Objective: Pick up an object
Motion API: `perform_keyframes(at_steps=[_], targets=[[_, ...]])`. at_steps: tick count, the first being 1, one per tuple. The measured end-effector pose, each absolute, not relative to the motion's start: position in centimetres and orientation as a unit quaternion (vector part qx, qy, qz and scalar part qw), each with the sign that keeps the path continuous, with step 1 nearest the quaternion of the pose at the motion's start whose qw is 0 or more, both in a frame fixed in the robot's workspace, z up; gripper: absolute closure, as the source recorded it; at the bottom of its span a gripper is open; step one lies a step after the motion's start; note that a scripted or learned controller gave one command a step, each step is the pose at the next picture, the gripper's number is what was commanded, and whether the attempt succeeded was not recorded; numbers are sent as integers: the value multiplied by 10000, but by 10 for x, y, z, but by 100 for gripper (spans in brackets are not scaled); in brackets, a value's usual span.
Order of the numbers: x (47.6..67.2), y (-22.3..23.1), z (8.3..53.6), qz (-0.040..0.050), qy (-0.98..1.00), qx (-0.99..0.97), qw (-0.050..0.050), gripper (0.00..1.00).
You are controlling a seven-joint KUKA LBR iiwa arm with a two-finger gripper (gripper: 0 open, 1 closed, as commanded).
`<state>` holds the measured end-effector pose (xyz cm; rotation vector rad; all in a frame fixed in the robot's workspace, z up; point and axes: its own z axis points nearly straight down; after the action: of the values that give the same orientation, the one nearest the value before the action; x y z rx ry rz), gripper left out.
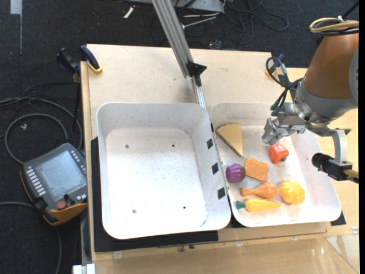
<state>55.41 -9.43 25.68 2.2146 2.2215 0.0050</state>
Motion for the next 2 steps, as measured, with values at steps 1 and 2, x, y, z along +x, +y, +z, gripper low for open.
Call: perform_keyframes(at_steps=[1, 2], targets=[[563, -43, 260, 10, 7101, 7041, 2, 100], [582, 6, 243, 4, 7098, 7044, 2, 100]])
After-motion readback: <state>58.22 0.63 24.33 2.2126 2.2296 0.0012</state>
